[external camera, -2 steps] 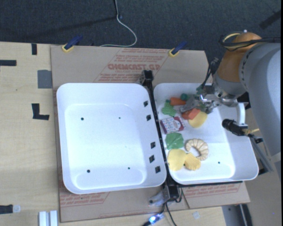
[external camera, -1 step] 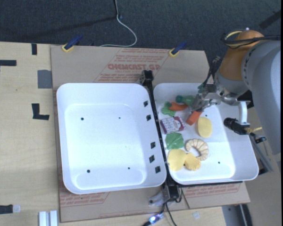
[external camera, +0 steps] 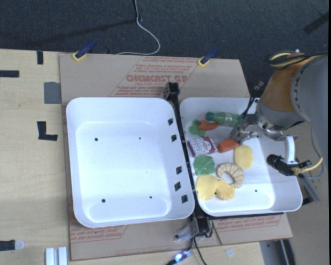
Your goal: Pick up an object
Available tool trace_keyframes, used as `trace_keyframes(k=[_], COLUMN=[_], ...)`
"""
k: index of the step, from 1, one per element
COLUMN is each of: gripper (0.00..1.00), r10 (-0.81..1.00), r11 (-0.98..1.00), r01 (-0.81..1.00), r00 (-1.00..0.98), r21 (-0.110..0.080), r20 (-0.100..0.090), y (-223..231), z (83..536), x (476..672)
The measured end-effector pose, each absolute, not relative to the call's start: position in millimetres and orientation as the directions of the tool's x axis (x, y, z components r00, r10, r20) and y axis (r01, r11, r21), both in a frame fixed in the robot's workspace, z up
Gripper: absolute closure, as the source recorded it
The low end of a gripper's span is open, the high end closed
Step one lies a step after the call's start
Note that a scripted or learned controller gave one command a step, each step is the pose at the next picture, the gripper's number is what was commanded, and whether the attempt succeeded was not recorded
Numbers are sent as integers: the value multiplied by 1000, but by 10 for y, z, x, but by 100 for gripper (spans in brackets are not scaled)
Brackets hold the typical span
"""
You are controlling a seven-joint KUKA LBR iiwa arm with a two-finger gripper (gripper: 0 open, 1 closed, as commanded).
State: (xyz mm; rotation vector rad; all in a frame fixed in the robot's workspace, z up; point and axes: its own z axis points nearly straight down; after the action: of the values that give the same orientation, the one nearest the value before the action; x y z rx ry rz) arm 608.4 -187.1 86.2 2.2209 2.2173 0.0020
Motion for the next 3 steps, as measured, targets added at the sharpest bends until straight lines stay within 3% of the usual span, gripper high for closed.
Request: trace_keyframes(k=[1,3], gripper=[100,100], r10=[1000,1000], r11=[9,5], r01=[1000,1000], r00=[-9,-5], r21=[1,-4], r20=[0,0], y=[-1080,-1120], z=[857,1042], x=[6530,6505])
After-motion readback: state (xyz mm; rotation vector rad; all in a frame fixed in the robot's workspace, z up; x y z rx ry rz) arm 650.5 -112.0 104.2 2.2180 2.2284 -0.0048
